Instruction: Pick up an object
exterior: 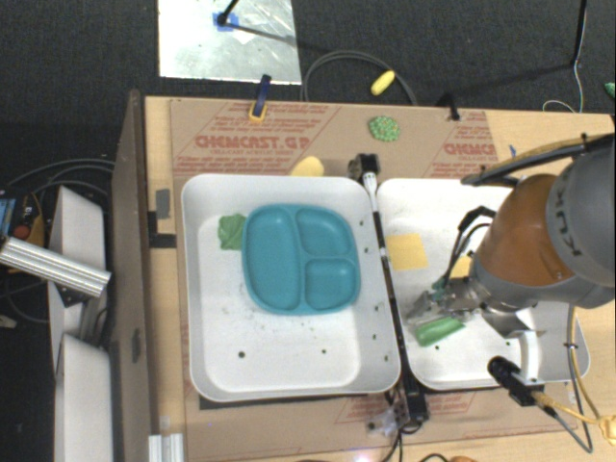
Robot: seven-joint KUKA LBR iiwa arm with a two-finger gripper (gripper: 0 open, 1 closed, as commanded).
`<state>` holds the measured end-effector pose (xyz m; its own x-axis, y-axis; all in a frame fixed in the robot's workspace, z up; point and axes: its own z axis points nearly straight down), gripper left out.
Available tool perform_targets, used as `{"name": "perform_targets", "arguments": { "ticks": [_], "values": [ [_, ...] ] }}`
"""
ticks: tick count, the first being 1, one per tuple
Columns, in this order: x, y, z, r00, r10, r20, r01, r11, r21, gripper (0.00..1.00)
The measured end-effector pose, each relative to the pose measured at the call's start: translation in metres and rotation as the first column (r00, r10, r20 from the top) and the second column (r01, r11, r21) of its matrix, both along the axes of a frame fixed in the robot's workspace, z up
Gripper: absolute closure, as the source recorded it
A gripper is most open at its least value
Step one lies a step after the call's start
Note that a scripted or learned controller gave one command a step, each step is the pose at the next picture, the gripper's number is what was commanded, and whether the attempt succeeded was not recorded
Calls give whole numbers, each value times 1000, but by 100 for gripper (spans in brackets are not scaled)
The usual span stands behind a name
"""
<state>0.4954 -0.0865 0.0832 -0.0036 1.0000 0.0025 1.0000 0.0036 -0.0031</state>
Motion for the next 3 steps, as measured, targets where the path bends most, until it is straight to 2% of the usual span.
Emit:
{"name": "perform_targets", "arguments": {
  "ticks": [1,2,3],
  "values": [
    [48,-80,172,1000,-6,26,7,1000,-13,0],
    [54,-75,84,1000,-3,-2,3,1000,-1,0],
    [70,-66,-3,1000,2,3,-2,1000,-2,0]
  ]
}}
